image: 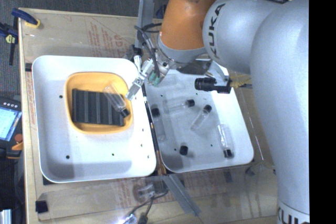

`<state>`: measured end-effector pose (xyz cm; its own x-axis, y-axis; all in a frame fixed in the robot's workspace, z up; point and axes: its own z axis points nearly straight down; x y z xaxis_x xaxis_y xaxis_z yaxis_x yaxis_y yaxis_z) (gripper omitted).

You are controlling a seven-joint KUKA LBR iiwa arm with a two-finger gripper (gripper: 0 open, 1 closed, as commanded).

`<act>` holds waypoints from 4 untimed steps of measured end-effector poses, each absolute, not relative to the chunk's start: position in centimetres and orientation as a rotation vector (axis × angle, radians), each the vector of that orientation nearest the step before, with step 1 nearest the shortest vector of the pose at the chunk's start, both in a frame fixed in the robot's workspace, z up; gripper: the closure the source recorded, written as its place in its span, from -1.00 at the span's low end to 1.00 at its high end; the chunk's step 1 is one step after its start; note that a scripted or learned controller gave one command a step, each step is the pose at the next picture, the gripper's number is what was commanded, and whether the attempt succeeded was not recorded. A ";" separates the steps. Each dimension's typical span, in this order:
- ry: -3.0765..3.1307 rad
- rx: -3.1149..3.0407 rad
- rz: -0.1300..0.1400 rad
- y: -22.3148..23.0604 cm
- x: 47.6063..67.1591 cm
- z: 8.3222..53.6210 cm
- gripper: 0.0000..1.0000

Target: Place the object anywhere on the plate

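A yellow plate [79, 80] with a dark ribbed insert [92, 107] sits in the left white bin [52, 155]. A clear tube with a black cap [116, 100] lies slanted on the plate's right side, partly over the insert. My gripper [134, 79] hangs over the plate's right rim, just right of the tube's upper end. It is open, with nothing between its fingers. One fingertip [130, 93] is close to the tube without gripping it.
The right white bin [242, 136] holds several more clear tubes with black caps, such as one tube [200, 118] near its middle and another tube [224, 139] at its right. The grey arm with its orange band [184, 13] covers the bench's back right.
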<state>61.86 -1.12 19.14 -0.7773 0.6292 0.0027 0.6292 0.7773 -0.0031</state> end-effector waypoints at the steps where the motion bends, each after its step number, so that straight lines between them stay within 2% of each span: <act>1: -2.960 -1.043 0.005 -1.1 61.9 20.2 1.00; 2: -3.093 -0.566 0.000 3.0 64.9 24.6 1.00; 3: -3.129 -0.252 0.001 3.5 63.8 19.2 1.00; 4: -3.145 0.069 0.001 4.8 64.9 35.0 1.00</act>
